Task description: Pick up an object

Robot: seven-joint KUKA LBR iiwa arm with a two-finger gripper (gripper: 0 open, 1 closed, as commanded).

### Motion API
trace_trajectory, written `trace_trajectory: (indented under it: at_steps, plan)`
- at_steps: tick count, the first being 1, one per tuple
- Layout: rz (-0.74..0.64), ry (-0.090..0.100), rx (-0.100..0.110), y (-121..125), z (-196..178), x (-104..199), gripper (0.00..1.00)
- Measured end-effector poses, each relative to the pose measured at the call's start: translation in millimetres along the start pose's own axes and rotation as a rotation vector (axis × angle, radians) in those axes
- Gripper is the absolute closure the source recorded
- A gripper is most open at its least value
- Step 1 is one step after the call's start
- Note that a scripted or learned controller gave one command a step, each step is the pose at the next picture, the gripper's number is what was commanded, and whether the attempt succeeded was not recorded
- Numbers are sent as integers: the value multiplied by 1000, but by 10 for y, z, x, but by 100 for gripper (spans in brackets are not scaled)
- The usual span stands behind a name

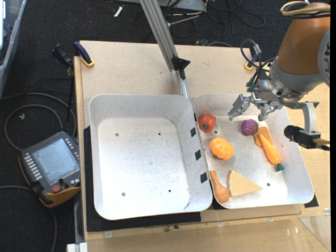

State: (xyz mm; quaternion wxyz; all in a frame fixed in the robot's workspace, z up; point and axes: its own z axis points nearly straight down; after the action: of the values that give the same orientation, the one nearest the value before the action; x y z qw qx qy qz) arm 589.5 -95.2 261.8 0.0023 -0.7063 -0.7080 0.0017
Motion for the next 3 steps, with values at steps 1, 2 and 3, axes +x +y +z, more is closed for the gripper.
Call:
trace_trajectory:
  at_steps: [1, 2, 3]
  plan:
    - [2, -1, -5, 8, -28, -2, 0]
    - [4, -1, -1, -77, 447, 0, 0]
    - [4, -1, 0, -27, 966, -80, 0]
